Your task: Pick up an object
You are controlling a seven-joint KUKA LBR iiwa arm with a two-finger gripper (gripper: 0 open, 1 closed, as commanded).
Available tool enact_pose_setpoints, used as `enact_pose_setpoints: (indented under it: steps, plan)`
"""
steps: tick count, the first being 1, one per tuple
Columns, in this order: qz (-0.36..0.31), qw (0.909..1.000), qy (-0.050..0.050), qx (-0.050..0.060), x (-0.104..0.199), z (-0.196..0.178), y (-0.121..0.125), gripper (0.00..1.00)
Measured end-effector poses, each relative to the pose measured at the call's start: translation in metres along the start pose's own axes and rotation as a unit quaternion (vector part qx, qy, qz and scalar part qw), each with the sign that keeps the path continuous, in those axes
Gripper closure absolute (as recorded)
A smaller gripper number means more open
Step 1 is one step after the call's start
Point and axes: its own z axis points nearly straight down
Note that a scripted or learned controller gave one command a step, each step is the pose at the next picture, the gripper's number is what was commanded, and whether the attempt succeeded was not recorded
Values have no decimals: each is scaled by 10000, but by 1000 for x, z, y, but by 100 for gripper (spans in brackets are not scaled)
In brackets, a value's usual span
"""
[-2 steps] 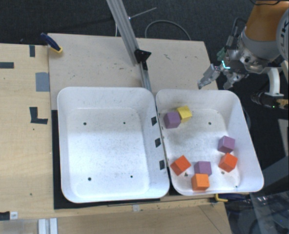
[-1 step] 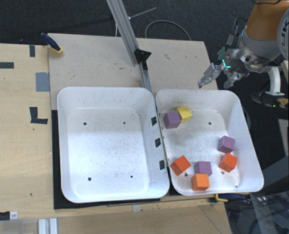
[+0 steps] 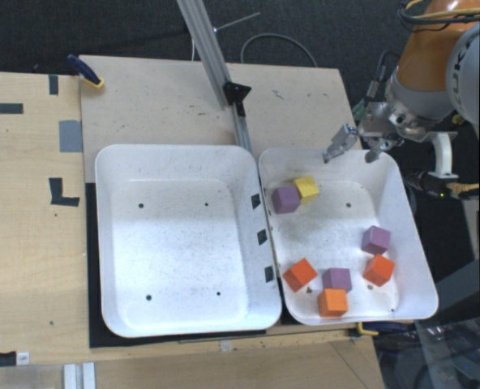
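Observation:
The right bin [image 3: 406, 209] holds several small blocks. A yellow block [image 3: 306, 187] touches a purple block [image 3: 285, 198] near its far left. Another purple block [image 3: 376, 239] and an orange block [image 3: 379, 270] lie at the right. Along the front sit an orange block [image 3: 300, 274], a purple block [image 3: 336, 279] and an orange block [image 3: 332, 301]. My gripper [image 3: 353, 147] hangs over the bin's far rim, open, with nothing between its fingers, well above and right of the yellow block.
The left bin [image 3: 110, 217] stands beside the right one. A slanted metal bar [image 3: 212, 51] runs down to the gap between the bins. A blue and yellow clamp [image 3: 85, 70] lies at the bench's far left corner.

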Motion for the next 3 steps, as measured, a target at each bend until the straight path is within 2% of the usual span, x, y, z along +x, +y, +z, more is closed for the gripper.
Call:
enact_pose_setpoints:
  steps: [2,3]
  plan:
    - [1,10000,1,3,-8,94,-11,0]
    - [-12,10000,1,-23,-6,81,-9,100]
